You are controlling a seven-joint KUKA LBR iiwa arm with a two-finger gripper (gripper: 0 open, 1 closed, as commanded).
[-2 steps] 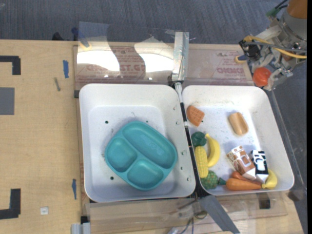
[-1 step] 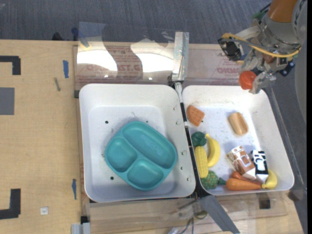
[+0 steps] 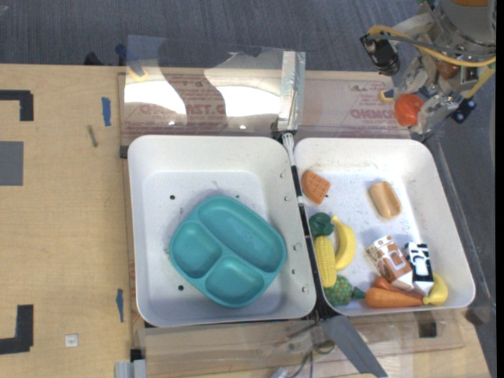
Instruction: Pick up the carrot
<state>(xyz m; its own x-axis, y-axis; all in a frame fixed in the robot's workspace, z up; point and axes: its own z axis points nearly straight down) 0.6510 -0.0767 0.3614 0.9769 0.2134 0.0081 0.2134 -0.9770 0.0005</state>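
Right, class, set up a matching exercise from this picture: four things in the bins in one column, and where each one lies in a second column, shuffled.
Things:
1. carrot
2. teal divided plate
3. bread roll
4. corn cob

Places:
A. middle of the left bin
B. near edge of the right bin, bottom of the view
C. left side of the right bin, beside the banana
D. upper right part of the right bin

Pairs: 1-B, 2-A, 3-D, 4-C
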